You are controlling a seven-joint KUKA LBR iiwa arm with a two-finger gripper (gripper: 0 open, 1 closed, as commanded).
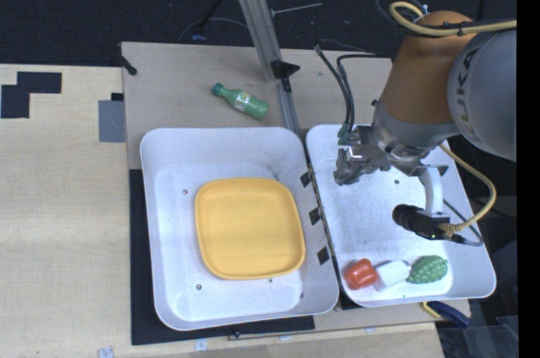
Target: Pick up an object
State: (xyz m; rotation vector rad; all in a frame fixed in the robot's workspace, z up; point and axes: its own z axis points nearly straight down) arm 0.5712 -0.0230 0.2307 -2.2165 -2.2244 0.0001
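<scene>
Jaws' spread can't be told (wrist hides them); gripper (350,170) should descend squarely over the red pepper (360,273) below-right, clear of the green toy (427,269).

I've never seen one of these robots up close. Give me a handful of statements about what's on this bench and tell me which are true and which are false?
1. A yellow plate lies in the left bin. True.
2. The green bottle lies inside the right bin. False: it lies on the bench behind the left bin, outside both.
3. A red object, a white object and a green bumpy object sit in a row near the right bin's front edge. True.
4. The gripper is over the yellow plate. False: it is over the right bin's back left part.
5. The red object is between the gripper's fingers. False: it lies on the bin floor, well apart from the gripper.
</scene>
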